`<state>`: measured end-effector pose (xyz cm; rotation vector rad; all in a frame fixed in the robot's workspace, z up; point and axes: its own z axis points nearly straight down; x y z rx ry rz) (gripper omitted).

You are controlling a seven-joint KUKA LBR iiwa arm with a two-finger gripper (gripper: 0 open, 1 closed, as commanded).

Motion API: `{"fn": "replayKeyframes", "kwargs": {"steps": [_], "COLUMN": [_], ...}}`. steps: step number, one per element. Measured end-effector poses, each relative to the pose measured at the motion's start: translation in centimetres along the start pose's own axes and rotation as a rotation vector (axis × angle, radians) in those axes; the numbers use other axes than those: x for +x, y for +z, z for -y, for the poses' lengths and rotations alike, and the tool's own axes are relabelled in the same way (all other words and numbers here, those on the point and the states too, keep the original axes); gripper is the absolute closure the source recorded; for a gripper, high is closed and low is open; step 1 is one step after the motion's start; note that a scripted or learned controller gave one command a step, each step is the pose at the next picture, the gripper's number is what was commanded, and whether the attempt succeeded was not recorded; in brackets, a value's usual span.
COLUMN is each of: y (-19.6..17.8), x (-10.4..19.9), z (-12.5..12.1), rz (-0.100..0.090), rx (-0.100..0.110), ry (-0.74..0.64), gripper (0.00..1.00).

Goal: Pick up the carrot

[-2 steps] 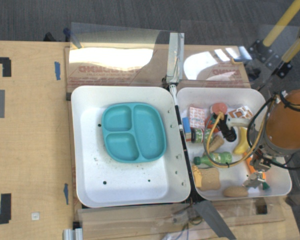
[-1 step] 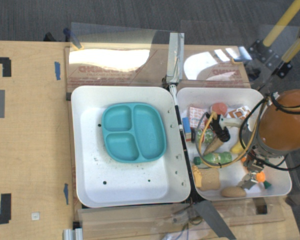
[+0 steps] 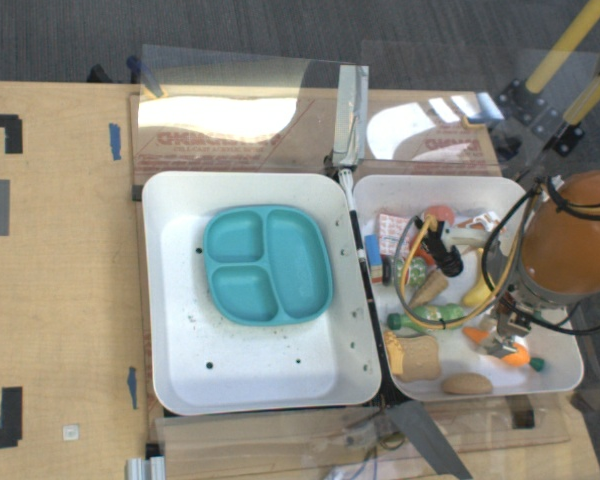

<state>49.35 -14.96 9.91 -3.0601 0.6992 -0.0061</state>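
The carrot (image 3: 519,356) is orange with a green tip and lies flat near the front right of the right bin (image 3: 565,373). My gripper (image 3: 500,336) is down directly over the carrot's middle, so orange shows on both sides of it. The grey arm with its orange band (image 3: 570,248) reaches in from the right above that spot. The gripper's metal body hides the contact point, and the carrot still rests on the bin floor.
A green vegetable (image 3: 432,316), a yellow piece (image 3: 477,293), a cone (image 3: 430,286), a tan block (image 3: 416,356) and a brown oval (image 3: 467,383) crowd the right bin near the carrot. A red-and-white packet (image 3: 391,234) lies at its back. The left bin (image 3: 180,368) holds a teal divided plate (image 3: 268,265).
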Motion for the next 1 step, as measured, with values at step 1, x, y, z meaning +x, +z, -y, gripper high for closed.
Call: {"fn": "replayKeyframes", "kwargs": {"steps": [1], "y": [-18.52], "x": [4.06], "z": [-2.33], "rz": [-0.007], "rx": [0.0], "ry": [-0.08], "gripper": [1.0]}}
